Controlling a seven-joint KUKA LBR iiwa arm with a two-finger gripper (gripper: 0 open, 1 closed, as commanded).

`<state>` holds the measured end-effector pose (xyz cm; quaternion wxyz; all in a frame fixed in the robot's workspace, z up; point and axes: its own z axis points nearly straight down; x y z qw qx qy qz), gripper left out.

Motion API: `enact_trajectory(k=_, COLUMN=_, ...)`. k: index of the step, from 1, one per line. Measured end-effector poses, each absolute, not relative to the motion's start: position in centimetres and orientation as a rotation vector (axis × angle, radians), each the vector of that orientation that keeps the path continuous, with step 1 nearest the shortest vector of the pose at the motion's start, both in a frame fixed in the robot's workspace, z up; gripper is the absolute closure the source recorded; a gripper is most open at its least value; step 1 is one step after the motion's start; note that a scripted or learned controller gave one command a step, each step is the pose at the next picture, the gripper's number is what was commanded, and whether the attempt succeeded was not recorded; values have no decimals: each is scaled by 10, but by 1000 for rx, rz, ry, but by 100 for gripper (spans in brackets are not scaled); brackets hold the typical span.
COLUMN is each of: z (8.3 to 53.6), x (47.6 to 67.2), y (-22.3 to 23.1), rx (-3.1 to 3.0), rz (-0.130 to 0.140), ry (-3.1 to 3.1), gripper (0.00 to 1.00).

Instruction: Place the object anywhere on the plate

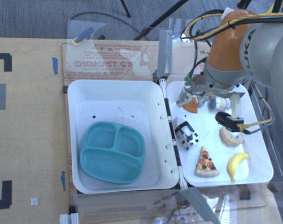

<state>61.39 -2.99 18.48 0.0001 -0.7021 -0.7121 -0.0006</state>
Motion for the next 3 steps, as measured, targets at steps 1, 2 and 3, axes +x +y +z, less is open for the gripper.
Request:
enact_trajectory(k=1, z=193, x=530, y=4, rx=-2197, rz=2, ry=-2242, gripper=100)
enact_trajectory(k=2, z=184, x=493, y=66, rx=-1909, rz=3, ry=-2490, gripper=100)
enact_trajectory(k=3, z=169, x=535, y=122, rx=-1830, rz=0, ry=-2554, gripper=100)
